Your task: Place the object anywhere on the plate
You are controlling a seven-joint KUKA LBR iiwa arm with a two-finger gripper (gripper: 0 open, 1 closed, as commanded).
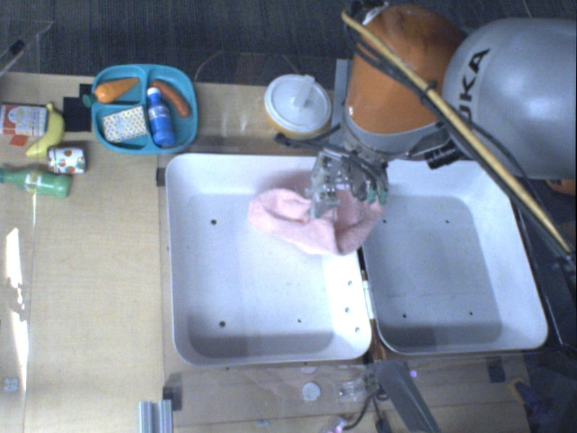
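A pink cloth (293, 216) lies bunched at the right side of the left white bin (225, 332), its right end draped over the wall between the two bins. My gripper (348, 197) stands directly over that right end, and the cloth rises in a fold up between its fingers, so it is shut on the cloth. The cloth's left part still rests on the bin floor. The blue divided plate (144, 69) sits on the bench at the far left, well away from the gripper, and holds toy food in its compartments.
The right white bin (451, 278) lies under the arm. A white lidded cup (297, 105) stands behind the left bin. A toy banana (50, 132), a small can (66, 160) and a green bottle (36, 182) lie left of the plate.
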